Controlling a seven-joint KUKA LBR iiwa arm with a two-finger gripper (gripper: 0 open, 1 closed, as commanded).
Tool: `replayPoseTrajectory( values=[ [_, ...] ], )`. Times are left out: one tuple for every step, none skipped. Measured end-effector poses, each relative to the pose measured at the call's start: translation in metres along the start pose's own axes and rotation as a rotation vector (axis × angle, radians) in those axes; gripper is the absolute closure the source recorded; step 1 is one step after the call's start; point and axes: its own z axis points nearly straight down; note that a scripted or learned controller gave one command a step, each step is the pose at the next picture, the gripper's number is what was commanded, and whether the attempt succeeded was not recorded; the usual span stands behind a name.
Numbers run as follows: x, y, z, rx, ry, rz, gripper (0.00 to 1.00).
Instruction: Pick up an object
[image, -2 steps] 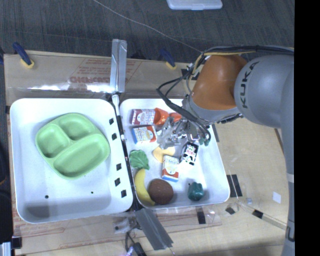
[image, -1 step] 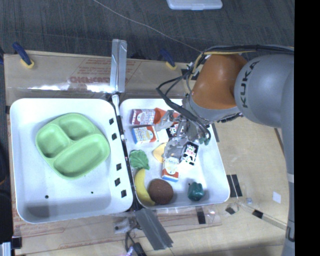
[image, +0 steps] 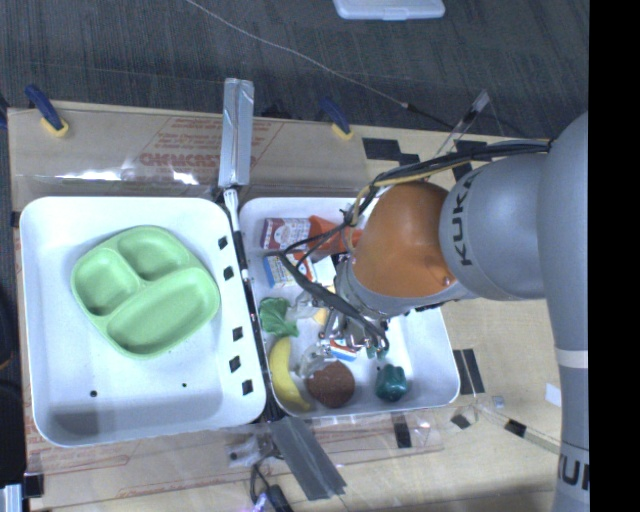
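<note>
Banana (image: 284, 374) beside brown ball (image: 331, 383), hand (image: 345, 340) above, grip perhaps unreadable, arm (image: 500, 235) lettered "KU".

The counter (image: 90, 135) was brown and carried two shallow white bins side by side: the left bin (image: 50, 330) and the right bin (image: 440, 365), touching along their inner edges.

Smooth, matt green plastic plate (image: 146, 289) — glossy white plastic bins (image: 60, 230) — on a bare wooden bench (image: 500, 460).
</note>
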Motion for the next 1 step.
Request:
replayPoseTrajectory(
  values=[
    [-0.0351,0.0059,-0.0005,0.001,-0.002,0.017,0.00]
  ],
)
